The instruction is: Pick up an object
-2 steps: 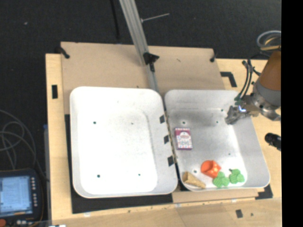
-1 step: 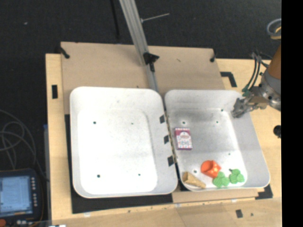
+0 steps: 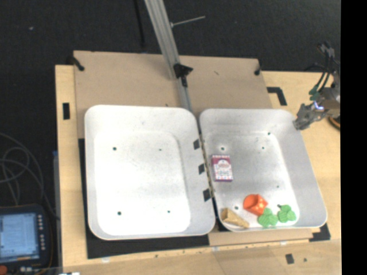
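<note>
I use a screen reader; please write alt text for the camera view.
The right white bin holds a small purple carton, an orange-red item, a green item and a tan wedge. The pincer is at its far right corner.

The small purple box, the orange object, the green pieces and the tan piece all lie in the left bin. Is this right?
Not quite. The camera view shows the purple box, the orange object, the green pieces and the tan piece all lying in the right bin, not the left one.
</note>
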`<state>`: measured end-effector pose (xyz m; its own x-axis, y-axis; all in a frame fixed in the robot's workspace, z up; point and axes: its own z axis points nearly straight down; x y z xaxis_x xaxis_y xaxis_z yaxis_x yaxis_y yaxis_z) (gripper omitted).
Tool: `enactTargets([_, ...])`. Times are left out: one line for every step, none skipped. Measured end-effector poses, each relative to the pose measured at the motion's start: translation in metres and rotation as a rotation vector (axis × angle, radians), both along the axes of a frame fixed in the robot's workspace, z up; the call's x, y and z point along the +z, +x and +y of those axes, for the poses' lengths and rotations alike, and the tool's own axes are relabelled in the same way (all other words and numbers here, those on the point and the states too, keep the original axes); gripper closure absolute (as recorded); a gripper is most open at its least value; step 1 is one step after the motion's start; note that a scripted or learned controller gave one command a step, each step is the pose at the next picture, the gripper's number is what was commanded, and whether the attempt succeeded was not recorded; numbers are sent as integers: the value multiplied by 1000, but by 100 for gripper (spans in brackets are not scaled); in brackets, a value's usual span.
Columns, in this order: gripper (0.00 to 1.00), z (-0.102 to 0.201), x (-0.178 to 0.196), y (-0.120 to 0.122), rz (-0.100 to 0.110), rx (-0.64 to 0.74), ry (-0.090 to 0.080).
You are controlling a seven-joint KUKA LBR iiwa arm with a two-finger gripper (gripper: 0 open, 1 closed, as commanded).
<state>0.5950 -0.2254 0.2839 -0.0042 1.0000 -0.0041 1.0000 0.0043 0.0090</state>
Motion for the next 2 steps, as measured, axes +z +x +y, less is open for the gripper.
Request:
enactTargets([100, 46, -6, 2, 8, 0, 3])
enactTargets([100, 92, -5, -15, 8, 1, 4])
